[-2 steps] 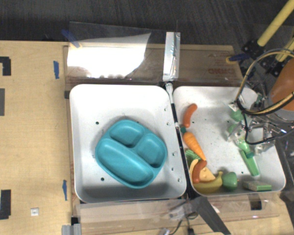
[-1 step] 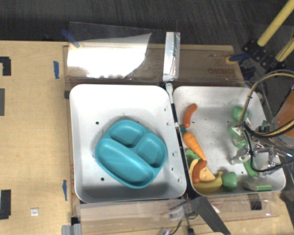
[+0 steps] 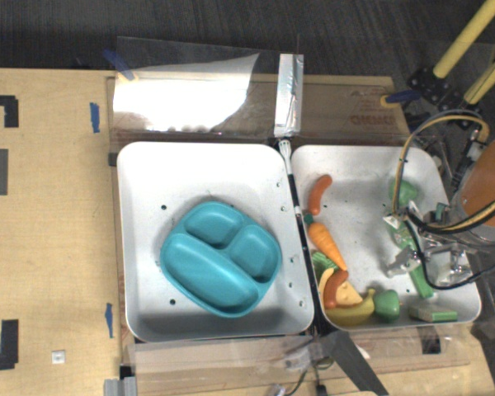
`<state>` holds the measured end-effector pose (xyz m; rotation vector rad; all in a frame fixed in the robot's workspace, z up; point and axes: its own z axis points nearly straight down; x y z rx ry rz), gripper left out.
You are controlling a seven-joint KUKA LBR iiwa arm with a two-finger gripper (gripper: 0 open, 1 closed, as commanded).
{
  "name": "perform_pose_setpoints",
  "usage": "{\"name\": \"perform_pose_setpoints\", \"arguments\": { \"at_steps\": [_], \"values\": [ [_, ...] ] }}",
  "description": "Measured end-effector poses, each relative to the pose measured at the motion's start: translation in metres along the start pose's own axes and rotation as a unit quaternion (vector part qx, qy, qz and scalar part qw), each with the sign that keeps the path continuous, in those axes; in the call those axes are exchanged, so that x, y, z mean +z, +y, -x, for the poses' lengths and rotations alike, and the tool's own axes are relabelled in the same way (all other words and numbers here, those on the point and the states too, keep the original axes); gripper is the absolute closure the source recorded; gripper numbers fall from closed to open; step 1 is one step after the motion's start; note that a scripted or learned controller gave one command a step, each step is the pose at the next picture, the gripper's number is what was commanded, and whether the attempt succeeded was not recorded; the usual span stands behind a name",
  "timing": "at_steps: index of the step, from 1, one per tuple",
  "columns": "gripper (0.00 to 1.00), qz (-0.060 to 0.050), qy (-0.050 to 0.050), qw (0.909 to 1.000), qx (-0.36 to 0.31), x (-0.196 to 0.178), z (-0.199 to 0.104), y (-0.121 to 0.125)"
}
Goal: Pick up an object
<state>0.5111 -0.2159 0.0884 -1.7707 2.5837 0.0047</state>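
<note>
The right bin holds toy food. An orange sausage lies near its left wall, with a carrot just below it. A yellow banana, an orange slice and a green pepper crowd the front edge. My gripper is low over the bin's right side, wrapped in cables. A green stick-shaped piece lies right under it, and another green piece sits just behind. I cannot make out whether anything is in the gripper.
A teal divided plate fills the middle of the left bin. A pale green block rests by the right bin's front right corner. The arm's orange band hangs above the right rim. Bare floor shows mid-bin around.
</note>
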Motion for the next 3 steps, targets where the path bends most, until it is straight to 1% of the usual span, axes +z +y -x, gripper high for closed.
{"name": "perform_pose_setpoints", "arguments": {
  "at_steps": [1,2,3],
  "values": [
    [1.00,-0.006,-0.002,1.0000,0.000,-0.012,0.003,-0.004],
    [1.00,-0.002,0.003,0.9897,-0.143,-0.130,-0.008,0.005],
    [1.00,0.001,0.001,0.9529,-0.303,-0.114,0.046,-0.004]
  ]
}}
